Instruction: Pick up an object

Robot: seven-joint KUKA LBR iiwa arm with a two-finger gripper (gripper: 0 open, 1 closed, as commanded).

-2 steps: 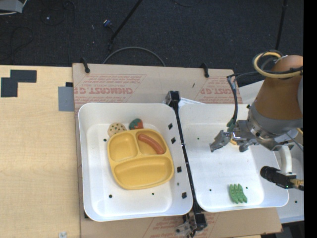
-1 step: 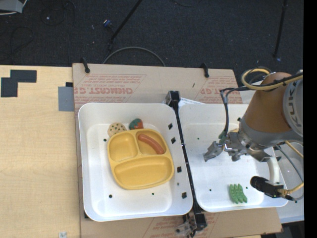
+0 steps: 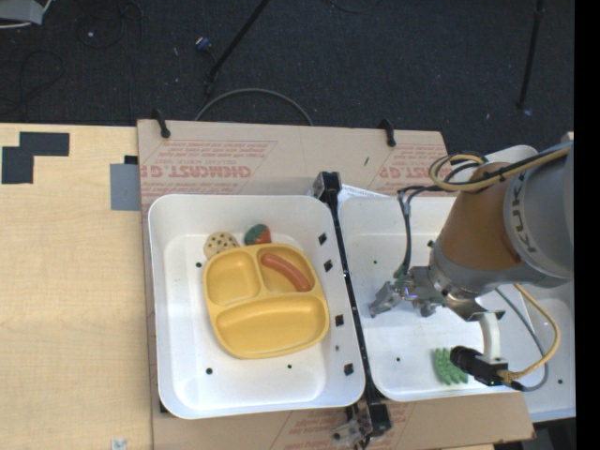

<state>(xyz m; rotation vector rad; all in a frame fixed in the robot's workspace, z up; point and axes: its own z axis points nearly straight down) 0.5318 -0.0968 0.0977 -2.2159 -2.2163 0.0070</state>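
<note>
You are looking down on two white bins side by side: the left bin (image 3: 178, 279) holds a yellow divided tray (image 3: 265, 322) with a toy sausage (image 3: 287, 271) lying in its upper right compartment, and just beyond the tray's top edge sit a round speckled cookie (image 3: 221, 243) and a small red and green piece (image 3: 258, 234). Over the right bin (image 3: 394, 382) you see the arm (image 3: 497, 232) reaching in from the right, its gripper (image 3: 386, 300) low above the bin floor near the divider, while a green ridged object (image 3: 449, 366) lies apart from it near the bin's front edge
</note>
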